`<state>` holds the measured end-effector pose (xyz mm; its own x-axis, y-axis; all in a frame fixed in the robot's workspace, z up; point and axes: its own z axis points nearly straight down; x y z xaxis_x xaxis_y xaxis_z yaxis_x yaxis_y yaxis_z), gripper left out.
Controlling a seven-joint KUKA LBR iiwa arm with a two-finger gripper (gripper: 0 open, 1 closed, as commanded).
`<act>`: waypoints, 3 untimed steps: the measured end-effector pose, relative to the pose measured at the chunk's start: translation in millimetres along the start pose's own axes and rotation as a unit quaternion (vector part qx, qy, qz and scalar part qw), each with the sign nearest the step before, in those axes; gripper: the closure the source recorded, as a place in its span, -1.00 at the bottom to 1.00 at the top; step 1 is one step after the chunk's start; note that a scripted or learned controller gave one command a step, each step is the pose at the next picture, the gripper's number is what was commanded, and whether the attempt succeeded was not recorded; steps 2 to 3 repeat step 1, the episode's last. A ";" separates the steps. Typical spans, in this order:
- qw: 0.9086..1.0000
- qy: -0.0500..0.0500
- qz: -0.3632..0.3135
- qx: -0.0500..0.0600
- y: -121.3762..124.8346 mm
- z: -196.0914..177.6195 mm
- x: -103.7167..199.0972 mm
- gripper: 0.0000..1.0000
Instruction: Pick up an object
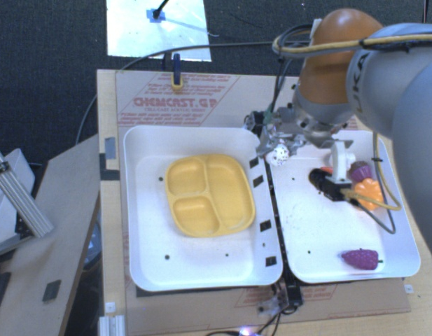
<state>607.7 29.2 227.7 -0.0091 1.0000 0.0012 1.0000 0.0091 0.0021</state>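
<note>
My gripper [274, 140] hangs over the top left corner of the right bin [307, 257], close to the divider between the two bins. Right below its tip is a small white object with dark dots [277, 156]; whether it is gripped or just lying there I cannot tell. A purple berry-like object [360, 259] lies near the right bin's front right corner. An orange object [370, 192] and a purple one [360, 171] sit together at the bin's right side, partly hidden by the wrist.
A yellow divided plate [208, 193] lies in the middle of the left bin [149, 250]. The arm [384, 61] crosses above the right bin's far right corner. A yellow cable [381, 205] loops over the right bin's right side.
</note>
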 end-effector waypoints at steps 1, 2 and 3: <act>1.000 0.000 0.000 0.000 17.6 11.2 51.7 1.00; 1.000 0.000 0.000 0.000 17.6 11.2 51.7 1.00; 1.000 0.000 0.000 0.000 17.6 11.2 51.7 1.00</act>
